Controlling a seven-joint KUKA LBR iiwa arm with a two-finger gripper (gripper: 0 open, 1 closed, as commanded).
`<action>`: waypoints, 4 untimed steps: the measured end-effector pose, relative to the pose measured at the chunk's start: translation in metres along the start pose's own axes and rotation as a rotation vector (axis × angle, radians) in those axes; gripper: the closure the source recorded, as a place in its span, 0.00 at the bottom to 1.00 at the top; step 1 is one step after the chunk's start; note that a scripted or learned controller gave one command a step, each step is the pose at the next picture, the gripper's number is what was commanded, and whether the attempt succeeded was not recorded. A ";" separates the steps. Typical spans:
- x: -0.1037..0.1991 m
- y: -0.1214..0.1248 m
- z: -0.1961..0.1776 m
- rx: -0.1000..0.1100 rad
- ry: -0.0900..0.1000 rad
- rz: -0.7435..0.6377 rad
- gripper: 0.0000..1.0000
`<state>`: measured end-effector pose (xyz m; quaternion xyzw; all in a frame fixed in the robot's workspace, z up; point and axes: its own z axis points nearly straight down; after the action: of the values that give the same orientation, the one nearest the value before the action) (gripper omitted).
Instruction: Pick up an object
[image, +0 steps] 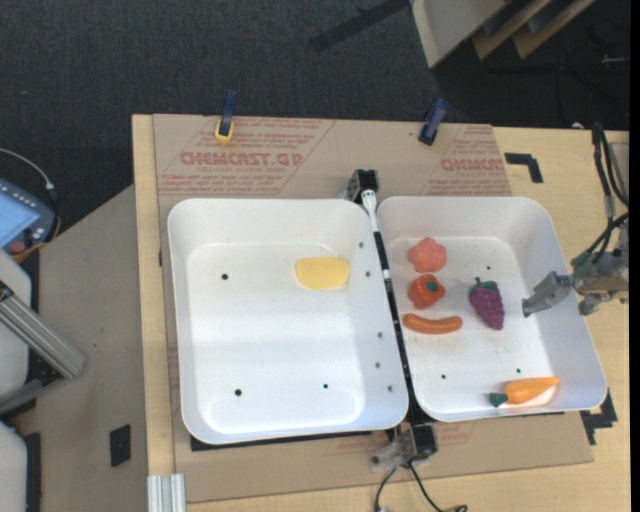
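Camera view: purple grapes (487, 303) just left of gripper (548, 293), finger state unclear

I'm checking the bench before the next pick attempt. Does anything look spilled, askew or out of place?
Nothing stands out. The yellow piece lies alone in the left bin. The grapes, carrot and the other toy foods lie apart in the right bin.

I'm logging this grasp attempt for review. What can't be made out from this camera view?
- Gripper: small and grey over the right bin's right wall; its finger state is unreadable.
- Arm: cut off by the view's right edge beyond the wrist.
- Purple grapes: too small to tell whether the gripper touches them; a gap seems to remain.
- Carrot: lies against the bin's near wall; its underside is hidden.
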<state>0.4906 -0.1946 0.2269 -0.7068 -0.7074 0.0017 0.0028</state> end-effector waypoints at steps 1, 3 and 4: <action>0.016 0.044 0.126 0.010 0.006 -0.002 0.00; 0.056 0.092 0.145 -0.005 -0.002 -0.003 0.00; 0.091 0.121 0.143 -0.007 -0.009 -0.002 0.00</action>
<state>0.6109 -0.1031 0.0828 -0.7061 -0.7081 0.0024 -0.0032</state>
